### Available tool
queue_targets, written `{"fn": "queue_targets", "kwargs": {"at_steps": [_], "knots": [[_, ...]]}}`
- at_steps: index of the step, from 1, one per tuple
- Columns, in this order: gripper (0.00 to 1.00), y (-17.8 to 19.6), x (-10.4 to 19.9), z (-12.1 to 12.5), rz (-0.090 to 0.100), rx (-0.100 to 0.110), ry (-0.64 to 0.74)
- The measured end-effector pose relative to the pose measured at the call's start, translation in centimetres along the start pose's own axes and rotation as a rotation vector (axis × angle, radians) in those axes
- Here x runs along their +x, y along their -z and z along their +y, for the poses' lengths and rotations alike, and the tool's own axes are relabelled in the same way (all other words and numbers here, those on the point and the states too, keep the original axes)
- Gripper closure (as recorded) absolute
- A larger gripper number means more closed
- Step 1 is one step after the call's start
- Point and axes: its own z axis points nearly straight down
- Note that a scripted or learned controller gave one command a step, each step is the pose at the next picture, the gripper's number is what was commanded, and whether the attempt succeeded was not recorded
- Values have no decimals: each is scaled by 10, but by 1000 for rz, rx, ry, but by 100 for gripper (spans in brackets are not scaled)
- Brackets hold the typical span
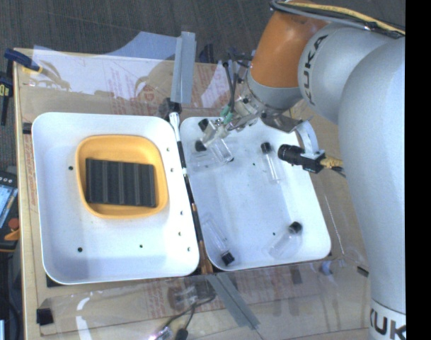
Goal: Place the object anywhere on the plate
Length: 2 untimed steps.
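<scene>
Here the four clear plastic tubes with black caps all lie in the right white bin (252, 202), none on the plate. The first tube (214, 149) lies in the bin's far left corner, just beneath the gripper (219, 129). Whether the two touch cannot be told. The second tube (269, 164) lies near the bin's far edge, cap away from the camera. The third tube (286, 239) lies in the near right corner. The fourth tube (218, 241) lies along the near left wall, with its cap at the front corner.

The gripper hangs low over the far left corner of that bin, pointing down and towards the left. Whether it is spread or pressed together cannot be told, as its tip is small and blurs into the pale floor.

The grey arm (374, 119) comes in from the right, bulky and close to the camera. It bends down at the orange band (284, 48) above the wrist.

The yellow rounded-square plate (118, 146) sits in the left white bin (59, 250), towards its far side. A dark ribbed rectangular insert (122, 181) lies in the plate's middle. The two bins stand side by side, their inner rims touching.
</scene>
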Motion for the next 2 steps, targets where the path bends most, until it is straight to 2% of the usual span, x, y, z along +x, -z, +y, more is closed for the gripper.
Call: {"fn": "queue_targets", "kwargs": {"at_steps": [1,2], "knots": [[100,12,37,34,-3,-3,140],[100,38,56,42,-4,-4,260]]}}
